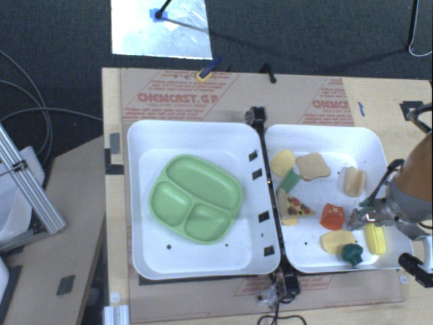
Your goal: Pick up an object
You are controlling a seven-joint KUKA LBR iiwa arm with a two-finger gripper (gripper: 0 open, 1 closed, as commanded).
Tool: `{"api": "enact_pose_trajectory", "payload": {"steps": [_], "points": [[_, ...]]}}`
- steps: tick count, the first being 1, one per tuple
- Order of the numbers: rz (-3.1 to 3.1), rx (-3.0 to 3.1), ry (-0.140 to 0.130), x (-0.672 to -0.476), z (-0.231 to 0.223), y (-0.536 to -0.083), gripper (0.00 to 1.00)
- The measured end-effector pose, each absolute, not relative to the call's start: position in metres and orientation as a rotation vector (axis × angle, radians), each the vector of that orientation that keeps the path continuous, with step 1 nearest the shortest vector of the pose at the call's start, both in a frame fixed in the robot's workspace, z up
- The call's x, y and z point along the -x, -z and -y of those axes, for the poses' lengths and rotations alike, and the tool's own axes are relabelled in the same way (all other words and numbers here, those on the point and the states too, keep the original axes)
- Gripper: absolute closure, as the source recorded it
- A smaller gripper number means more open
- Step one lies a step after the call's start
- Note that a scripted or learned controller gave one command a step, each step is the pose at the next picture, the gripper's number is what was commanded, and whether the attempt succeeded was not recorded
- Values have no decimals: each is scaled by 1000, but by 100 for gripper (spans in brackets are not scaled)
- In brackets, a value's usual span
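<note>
The right bin (365, 141) holds several toy foods: a yellow piece (283, 161), a toast slice (312, 166), a green piece (291, 180), a pizza slice (292, 208), a red pepper (331, 216), a bread roll (353, 181), a yellow chunk (337, 241), a dark green piece (351, 252) and a corn cob (374, 238). My gripper (366, 217) is low over the bin's right front part, just right of the red pepper and above the corn cob. I see nothing held in it.
The left bin (145, 147) carries a light green divided plate (196, 198). A black divider with clips (265, 188) runs between the bins. The arm (414, 188) comes in from the right edge. Cardboard (176, 97) lies under both bins.
</note>
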State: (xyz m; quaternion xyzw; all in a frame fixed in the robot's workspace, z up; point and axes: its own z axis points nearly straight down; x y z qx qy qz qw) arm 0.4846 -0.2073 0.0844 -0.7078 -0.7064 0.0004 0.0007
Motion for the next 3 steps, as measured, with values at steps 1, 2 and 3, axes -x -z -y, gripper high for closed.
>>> {"api": "enact_pose_trajectory", "payload": {"steps": [1, 2, 3], "points": [[2233, 2219, 5, -537, 206, -85, 100], [2231, 2220, 5, -536, 206, -96, 100], [2233, 2218, 6, -595, 205, -85, 100]]}}
